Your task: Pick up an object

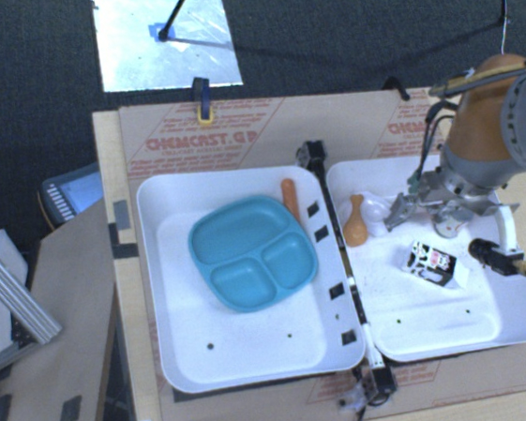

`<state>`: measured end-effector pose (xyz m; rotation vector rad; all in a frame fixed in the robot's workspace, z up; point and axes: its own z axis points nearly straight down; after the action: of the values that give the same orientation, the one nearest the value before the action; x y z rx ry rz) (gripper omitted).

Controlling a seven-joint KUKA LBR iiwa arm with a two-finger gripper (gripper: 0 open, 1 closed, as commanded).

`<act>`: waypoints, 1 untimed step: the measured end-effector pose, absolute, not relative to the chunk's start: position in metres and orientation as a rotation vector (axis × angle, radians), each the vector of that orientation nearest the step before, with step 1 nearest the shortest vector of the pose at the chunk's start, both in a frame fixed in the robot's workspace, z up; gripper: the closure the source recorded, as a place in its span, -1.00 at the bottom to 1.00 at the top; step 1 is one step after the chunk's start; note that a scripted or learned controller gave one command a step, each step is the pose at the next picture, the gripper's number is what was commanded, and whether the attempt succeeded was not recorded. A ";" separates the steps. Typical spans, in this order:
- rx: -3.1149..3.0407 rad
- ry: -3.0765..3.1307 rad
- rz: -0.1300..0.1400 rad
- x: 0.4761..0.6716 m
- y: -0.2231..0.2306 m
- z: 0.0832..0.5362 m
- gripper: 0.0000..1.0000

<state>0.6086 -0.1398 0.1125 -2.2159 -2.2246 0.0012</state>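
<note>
Reaching gripper (397, 214) low over right bin (446, 325)

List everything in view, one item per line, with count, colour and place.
bins: 2, white, side by side on the bench
plate: 1, blue, three compartments, in the left bin
stick: 1, orange, left bin, at the plate's upper right edge
wooden piece: 1, tan, right bin, near its left wall
box: 1, black and white, middle of the right bin
board: 1, brown with red print, under the bins
clamp: 1, yellow and black, on the board's far edge
arm: 1, grey with orange band, over the right bin
gripper: 1, grey, beside the wooden piece
</note>
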 end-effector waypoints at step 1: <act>-2.220 -2.228 -0.004 0.610 -0.141 0.126 1.00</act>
<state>0.6102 -0.1407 0.1261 -2.2200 -2.2281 -0.0036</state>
